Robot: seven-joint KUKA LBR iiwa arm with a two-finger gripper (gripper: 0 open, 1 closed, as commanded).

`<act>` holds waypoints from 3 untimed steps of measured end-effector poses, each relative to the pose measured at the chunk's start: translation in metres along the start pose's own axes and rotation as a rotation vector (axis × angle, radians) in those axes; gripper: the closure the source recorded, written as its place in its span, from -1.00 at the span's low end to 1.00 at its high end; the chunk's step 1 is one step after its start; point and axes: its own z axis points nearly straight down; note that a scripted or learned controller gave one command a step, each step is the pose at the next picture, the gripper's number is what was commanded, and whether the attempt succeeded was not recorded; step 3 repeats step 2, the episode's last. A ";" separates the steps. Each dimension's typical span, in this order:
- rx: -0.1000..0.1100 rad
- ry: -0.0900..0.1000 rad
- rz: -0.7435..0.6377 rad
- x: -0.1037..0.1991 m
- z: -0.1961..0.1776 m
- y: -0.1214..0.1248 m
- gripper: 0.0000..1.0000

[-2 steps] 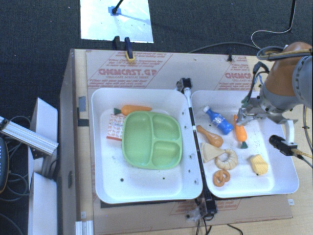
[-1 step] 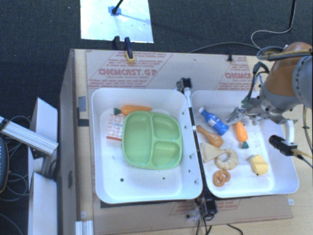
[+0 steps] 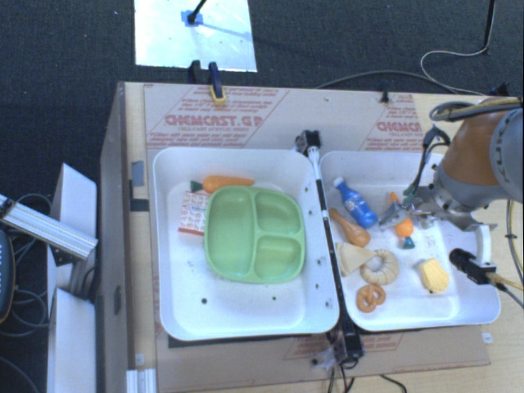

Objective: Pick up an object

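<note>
In the camera view, we see the arm (image 3: 479, 158) reaching in from 3 o'clock over the right bin (image 3: 483, 305), with the gripper (image 3: 399, 211) low over the bin's middle. Its tip is a small dark cluster, and we cannot tell how it stands or whether it has hold of anything.

The nearest candidate is the small orange ball (image 3: 404, 228), lying just beside the gripper at about 5 o'clock from the tip; whether they touch, we cannot tell. It is round, so no long axis constrains the approach. The blue bottle (image 3: 355, 203) lies near at 9 o'clock from the gripper, its long axis running from 11 to 5 o'clock. Beyond it, by the bin's left wall, the orange carrot-like piece (image 3: 350, 228) lies along much the same line. Further toward 6 o'clock sit the ring-shaped bun (image 3: 380, 266), the pretzel (image 3: 369, 298) and the yellow block (image 3: 433, 275).

The left bin (image 3: 176, 301) holds a green tray (image 3: 254, 234), a carrot (image 3: 227, 182) and a card (image 3: 193, 214), all well apart from the gripper.

We judge the ball the likeliest target: a short shift toward 5 o'clock would centre the gripper over it.
</note>
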 end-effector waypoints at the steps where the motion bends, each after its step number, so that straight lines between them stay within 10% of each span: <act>1: -0.003 -0.001 -0.002 0.000 -0.011 0.001 1.00; 2: -0.001 0.001 -0.003 0.068 -0.026 0.047 1.00; 3: -0.001 0.001 -0.003 0.068 -0.026 0.047 1.00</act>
